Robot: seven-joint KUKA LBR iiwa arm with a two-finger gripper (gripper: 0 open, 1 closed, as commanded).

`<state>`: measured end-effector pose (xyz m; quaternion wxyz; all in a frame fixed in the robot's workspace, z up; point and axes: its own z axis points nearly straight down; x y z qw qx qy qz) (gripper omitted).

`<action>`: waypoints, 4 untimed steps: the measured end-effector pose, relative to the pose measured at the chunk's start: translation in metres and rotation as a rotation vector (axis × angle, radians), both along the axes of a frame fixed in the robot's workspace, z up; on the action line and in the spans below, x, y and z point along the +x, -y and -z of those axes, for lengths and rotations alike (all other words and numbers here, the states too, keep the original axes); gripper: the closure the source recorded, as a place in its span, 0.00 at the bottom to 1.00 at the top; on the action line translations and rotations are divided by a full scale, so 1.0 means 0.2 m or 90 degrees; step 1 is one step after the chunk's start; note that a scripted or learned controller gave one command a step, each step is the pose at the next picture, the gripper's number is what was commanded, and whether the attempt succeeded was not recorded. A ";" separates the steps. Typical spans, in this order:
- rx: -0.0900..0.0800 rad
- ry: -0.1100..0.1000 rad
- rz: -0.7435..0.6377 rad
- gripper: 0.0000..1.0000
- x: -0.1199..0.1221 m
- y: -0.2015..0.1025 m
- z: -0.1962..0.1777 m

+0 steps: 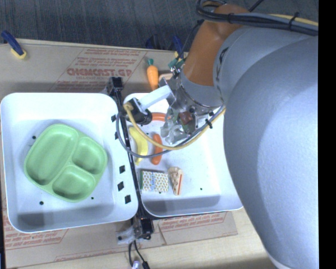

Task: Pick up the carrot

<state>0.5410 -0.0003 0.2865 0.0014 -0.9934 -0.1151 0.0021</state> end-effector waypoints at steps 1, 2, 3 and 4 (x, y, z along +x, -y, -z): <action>-0.001 -0.001 -0.001 1.00 0.00 0.01 -0.05; -0.001 -0.002 -0.004 1.00 0.00 0.00 -0.10; -0.001 0.002 0.016 1.00 -0.03 -0.09 -0.47; 0.001 -0.001 0.002 1.00 0.00 0.08 0.02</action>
